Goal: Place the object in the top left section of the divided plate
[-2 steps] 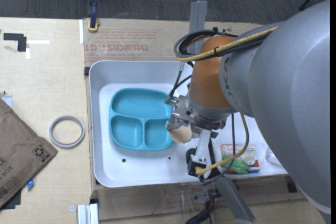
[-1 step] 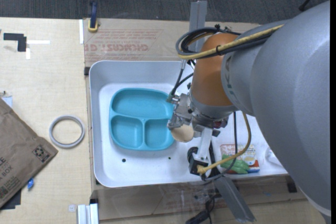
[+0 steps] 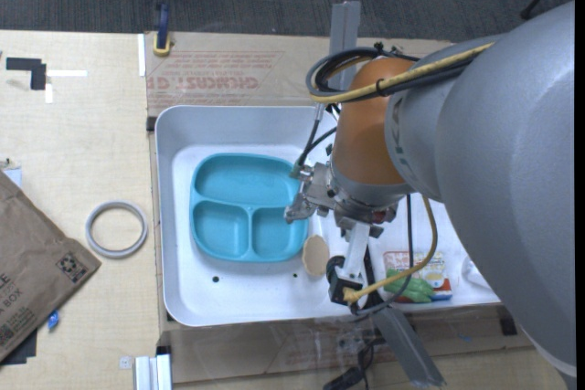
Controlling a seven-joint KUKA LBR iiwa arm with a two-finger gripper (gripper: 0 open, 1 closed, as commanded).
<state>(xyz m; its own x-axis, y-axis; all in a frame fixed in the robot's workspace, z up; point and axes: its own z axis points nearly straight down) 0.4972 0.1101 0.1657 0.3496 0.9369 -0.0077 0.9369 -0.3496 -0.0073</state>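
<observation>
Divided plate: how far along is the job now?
Nothing looks done: all three sections of the blue divided plate are bare. In hand: the arm hangs close to the beige egg-shaped object, which lies on the white bin floor beside the plate's lower right corner. Left: lifting it and placing it in the top left section.

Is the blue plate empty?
Empty: the blue divided plastic plate shows three bare sections; the tan egg-shaped object lies beside it.
</observation>
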